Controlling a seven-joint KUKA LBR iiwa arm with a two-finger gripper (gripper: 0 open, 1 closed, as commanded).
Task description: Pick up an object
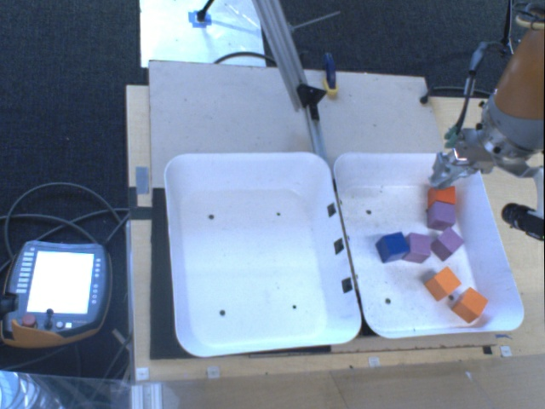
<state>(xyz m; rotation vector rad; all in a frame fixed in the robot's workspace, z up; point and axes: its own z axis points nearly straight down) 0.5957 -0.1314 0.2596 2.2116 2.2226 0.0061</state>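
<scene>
We see the gripper point(446, 170) low in the right bin point(502, 254), just above the orange block point(442, 196); finger state we cannot tell. Blocks all lie in the bin; nothing lifted, pick not yet done.

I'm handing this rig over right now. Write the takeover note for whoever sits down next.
Gripper: low over the back of the right bin, just above an orange block; finger state unclear, nothing visibly held.
Objects: all in the right bin. A purple block touches that orange block; blue block, two more purple blocks, two more orange blocks nearer the front.
Done: no pick confirmed.
Left: grasp and lift one block.
</scene>
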